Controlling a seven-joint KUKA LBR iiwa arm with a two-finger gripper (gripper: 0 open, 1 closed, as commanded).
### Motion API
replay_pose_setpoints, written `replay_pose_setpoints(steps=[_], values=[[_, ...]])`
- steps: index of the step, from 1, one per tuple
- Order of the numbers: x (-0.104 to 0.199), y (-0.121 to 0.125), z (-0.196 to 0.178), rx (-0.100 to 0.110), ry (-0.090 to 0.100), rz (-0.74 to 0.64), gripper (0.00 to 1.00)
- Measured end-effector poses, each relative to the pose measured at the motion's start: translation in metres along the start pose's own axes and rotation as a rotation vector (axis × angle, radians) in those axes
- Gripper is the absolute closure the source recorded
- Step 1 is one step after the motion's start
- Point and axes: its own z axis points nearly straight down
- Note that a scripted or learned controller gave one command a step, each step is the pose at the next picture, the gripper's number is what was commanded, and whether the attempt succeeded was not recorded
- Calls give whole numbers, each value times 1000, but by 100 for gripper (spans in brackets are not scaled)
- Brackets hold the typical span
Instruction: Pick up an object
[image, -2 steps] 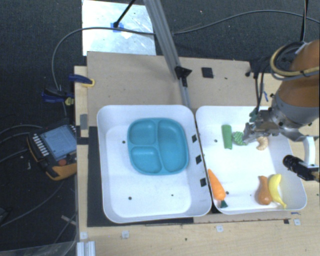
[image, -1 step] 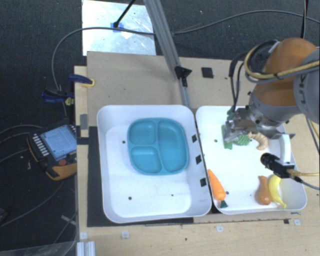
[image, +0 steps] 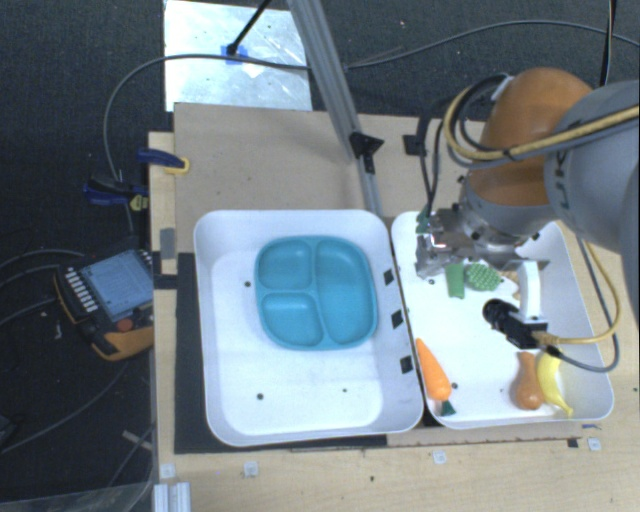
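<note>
Camera view from above looks down on two white bins set side by side on the bench. A blue plate (image: 317, 291) with three parts is seen lying in the left bin (image: 230, 400), a bit toward 12 o'clock from its middle. In the right bin (image: 590, 405) a few toys are seen. An orange carrot (image: 432, 368) is found at the 7 o'clock side of that bin, close to the wall shared with the left bin. A yellow banana (image: 552, 383) and a brown pear-like toy (image: 526, 385) are seen touching each other at 5 o'clock. A green bumpy toy (image: 470, 275) is seen near the 11 o'clock part of the bin, right under the arm. The gripper (image: 440, 255) is lowered into that same corner, with the green toy just beside it toward 3 o'clock. Whether the claw is clenched or let go cannot be told, because the grey wrist covers it from above. No toy can be seen lifted off the bin floor, so nothing can be said to be held. The task is judged to be at its early or middle part: the arm is brought down next to a toy, most likely the green one, but a sure grab is not shown. What is left, it seems, is for the toy to be squeezed well and then carried up clear of the bin. A slip could be feared, since the green toy looks partly tucked under the arm.
</note>
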Motion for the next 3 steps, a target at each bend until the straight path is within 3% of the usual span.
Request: replay_pose_setpoints(steps=[1, 2, 3], values=[[47, 26, -7, -2, 1, -1, 100], [95, 45, 9, 0, 0, 0, 100], [92, 44, 9, 2, -1, 4, 0]])
